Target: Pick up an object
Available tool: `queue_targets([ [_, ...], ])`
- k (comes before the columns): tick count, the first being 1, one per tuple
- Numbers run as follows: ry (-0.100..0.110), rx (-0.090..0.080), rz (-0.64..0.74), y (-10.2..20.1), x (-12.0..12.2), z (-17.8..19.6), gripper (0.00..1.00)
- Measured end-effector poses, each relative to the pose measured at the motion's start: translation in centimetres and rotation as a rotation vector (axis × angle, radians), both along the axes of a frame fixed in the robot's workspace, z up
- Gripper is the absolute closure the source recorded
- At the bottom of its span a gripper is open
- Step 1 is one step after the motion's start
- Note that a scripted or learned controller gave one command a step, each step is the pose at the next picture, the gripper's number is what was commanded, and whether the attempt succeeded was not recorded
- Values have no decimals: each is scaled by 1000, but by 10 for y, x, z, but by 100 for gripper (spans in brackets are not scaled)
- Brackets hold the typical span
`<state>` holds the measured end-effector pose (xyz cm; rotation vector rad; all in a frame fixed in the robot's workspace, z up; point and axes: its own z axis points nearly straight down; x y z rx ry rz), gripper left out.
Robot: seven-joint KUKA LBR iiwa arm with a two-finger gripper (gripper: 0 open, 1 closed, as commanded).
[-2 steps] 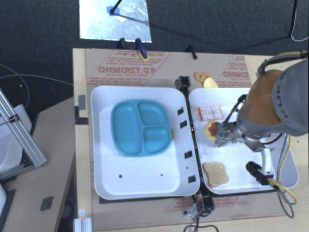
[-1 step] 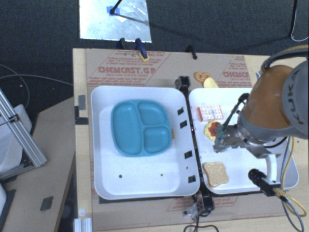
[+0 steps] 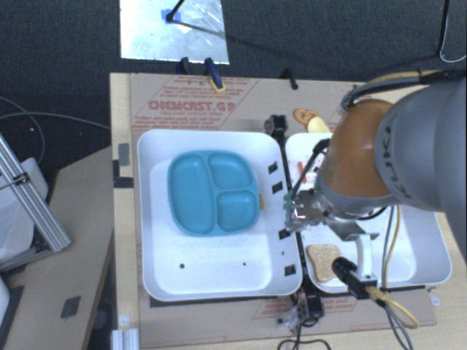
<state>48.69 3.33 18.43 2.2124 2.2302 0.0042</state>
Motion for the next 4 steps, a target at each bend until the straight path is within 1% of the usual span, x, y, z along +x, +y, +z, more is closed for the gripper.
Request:
queue_targets([
  [1,-9,0,0,17,1,137,100],
  [2,-14,1,-2,21,1,289,100],
  [3,4,-2,-1,40,0,220,100],
  [4,-5,2,2,109,0,269,100],
])
